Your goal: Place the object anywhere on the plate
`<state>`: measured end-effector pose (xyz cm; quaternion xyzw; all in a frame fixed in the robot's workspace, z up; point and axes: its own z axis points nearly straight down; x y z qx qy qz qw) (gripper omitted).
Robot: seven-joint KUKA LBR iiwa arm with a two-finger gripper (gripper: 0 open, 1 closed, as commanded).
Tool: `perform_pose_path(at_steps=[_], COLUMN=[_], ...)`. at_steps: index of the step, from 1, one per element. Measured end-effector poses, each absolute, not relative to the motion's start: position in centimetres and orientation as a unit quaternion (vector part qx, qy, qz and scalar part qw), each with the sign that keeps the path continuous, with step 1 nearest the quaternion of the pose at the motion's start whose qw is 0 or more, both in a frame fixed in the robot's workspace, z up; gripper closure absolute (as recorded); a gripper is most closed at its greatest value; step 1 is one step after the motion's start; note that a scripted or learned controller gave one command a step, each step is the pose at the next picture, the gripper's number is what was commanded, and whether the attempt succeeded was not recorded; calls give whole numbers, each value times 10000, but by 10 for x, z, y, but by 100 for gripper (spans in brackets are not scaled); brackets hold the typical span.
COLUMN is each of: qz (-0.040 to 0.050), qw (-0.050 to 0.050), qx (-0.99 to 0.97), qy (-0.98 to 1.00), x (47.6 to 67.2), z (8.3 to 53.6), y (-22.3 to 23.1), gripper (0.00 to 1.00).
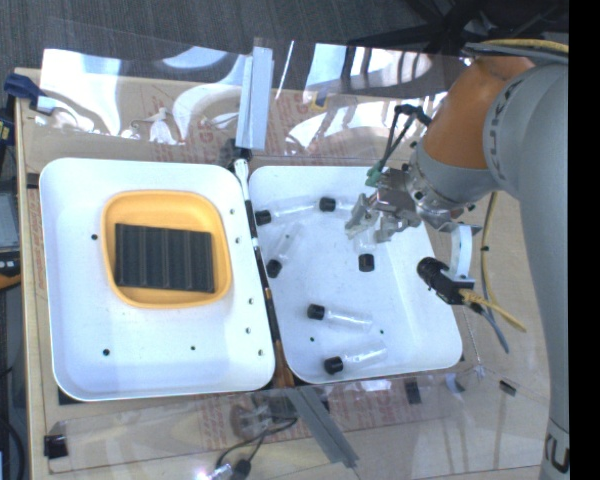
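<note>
A yellow plate (165, 211) with a dark ridged centre lies in the left bin (70, 348). Several clear tubes with black caps are scattered in the right bin (430, 343): one (325, 205) near the back, one (366, 262) at the middle, one (338, 316) lower down and one (352, 359) near the front wall. My gripper (372, 218) hangs over the back middle of the right bin, just above and behind the middle tube. I see nothing held in it.
Two more tubes (276, 212) (277, 256) lie close to the right bin's left wall. A grey rail (253, 93) stands behind the gap between the bins. The arm's cables and a black fitting (442, 280) overhang the right bin's right side.
</note>
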<state>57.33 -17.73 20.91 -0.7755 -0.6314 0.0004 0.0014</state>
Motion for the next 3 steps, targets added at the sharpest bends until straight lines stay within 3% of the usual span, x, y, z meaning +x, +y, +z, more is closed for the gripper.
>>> perform_pose_path(at_steps=[1,3], qz=[16,6], qw=[24,5], qx=[-7030,-6526], qy=[-7112,-7577], x=[533,589], z=[203,191], y=[-109,-35], gripper=[100,100])
